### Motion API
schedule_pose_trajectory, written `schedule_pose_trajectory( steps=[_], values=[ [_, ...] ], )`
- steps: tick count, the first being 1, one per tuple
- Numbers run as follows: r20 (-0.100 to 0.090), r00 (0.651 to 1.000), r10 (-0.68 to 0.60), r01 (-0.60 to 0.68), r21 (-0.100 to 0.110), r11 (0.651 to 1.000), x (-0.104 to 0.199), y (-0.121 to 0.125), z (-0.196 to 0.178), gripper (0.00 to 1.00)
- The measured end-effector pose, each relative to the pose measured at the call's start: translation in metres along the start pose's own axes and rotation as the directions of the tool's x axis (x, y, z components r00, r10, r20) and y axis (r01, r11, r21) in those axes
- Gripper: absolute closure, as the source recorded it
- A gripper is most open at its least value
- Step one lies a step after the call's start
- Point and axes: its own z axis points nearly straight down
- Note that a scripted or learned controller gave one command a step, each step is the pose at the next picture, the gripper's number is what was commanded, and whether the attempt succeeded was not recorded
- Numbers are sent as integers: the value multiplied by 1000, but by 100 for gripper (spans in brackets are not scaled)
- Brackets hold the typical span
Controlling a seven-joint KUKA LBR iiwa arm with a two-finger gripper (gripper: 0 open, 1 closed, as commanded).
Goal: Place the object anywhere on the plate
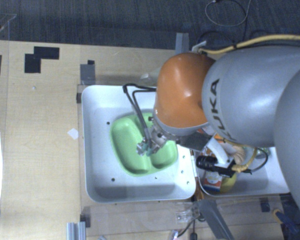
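Two white bins sit side by side; my gripper [147, 148] hangs over the green plate [125, 139] in the left bin [97, 184], finger spread unreadable.

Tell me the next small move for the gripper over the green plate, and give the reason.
Probably a short, slow lift straight up to check the grasp. The gripper sits low over the middle of the green plate in the left bin, and this slanted view does not settle whether any object is between its fingers or already on the plate. Other items lie in the right bin.
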Motion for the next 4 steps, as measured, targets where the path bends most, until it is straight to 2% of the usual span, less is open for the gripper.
schedule_pose_trajectory(
  steps=[1, 2, 3, 4],
  values=[
    [3, 998, -57, 57, -3, 998, -33, -31, -141, 100],
    [4, 977, -212, 212, -2, 977, -92, -21, -214, 100],
    [5, 907, -420, 420, -1, 907, -121, 1, -214, 100],
    [0, 917, -400, 400, 1, 917, -113, 30, 46, 100]
  ],
)
